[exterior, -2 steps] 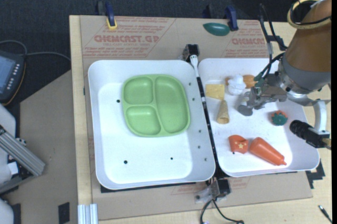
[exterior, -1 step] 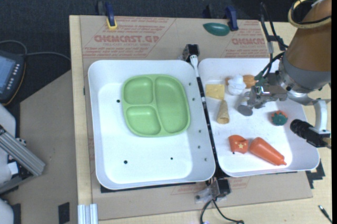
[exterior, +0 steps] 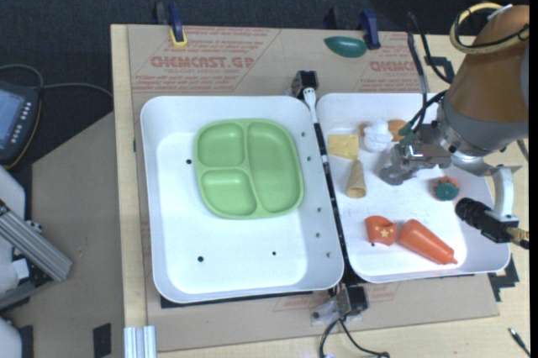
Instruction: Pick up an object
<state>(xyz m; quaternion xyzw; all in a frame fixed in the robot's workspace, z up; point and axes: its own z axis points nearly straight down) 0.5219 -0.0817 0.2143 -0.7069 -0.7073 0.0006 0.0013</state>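
Note:
The right bin holds several small toys. A yellow wedge and a tan cone lie near its left wall. A small orange and white piece sits at the back. A red pepper and an orange carrot lie toward the front. A small green and orange toy rests at the right. My gripper hangs low over the middle of this bin, just right of the cone and below the white piece. Nothing visible is held in it.
A green divided plate lies in the left bin. A teal object sits on the board behind the bins. Blue clamps hold the board's back edge. The arm's grey and orange body covers the right bin's back right corner.

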